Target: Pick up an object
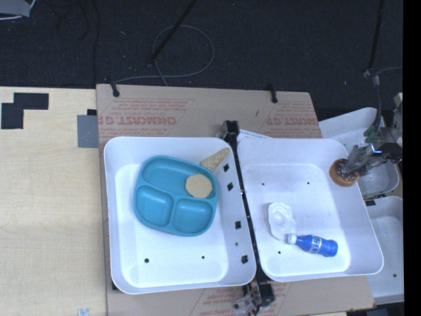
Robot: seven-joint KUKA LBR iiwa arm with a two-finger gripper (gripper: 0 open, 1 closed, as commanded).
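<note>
Jaws (360, 158) are hovering at the right bin's (309, 151) right edge, beside a small orange-brown disc (342, 173), and we cannot tell whether they are gripping anything. We are seeing a blue bottle (317, 244) lying near that bin's front edge, touching a crumpled white piece (281, 217). A blue divided plate (174, 196) is sitting in the left bin (125, 268).

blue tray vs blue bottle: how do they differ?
The tray lies in the left bin; the bottle lies in the right bin. The tray is much larger and light blue; the bottle is small and darker blue. The tray bears a tan disc; the bottle lies on its side, touching a white object.
</note>
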